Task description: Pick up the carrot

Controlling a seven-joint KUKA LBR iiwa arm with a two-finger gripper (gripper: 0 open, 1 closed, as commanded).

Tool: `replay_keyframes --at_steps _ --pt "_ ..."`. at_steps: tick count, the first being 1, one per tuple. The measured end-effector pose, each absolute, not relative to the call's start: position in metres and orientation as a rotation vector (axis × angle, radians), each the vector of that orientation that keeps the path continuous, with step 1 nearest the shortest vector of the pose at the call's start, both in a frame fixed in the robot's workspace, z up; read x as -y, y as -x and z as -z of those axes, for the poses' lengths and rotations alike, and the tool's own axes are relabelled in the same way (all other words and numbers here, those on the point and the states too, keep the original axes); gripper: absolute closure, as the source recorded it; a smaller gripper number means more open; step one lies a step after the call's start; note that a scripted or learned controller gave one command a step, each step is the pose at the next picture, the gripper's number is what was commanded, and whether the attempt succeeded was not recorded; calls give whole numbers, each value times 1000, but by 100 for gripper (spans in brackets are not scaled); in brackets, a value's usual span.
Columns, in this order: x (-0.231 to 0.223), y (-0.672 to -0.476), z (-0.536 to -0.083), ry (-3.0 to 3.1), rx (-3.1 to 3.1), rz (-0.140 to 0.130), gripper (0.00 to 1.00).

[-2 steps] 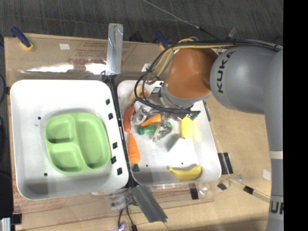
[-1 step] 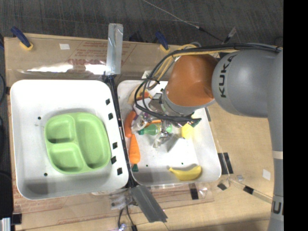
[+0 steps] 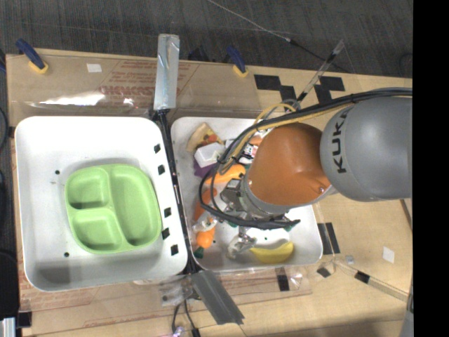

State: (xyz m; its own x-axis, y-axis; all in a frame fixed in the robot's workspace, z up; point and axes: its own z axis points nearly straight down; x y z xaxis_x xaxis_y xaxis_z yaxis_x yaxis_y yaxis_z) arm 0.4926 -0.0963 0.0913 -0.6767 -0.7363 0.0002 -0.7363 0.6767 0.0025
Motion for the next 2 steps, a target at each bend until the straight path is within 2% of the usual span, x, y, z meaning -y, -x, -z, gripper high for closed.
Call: replay_keyframes --at_steps 1,2 --pt "99 -537 -92 -898 3013 0 0" --pt "90 -558 -93 -1395 2819 0 0"
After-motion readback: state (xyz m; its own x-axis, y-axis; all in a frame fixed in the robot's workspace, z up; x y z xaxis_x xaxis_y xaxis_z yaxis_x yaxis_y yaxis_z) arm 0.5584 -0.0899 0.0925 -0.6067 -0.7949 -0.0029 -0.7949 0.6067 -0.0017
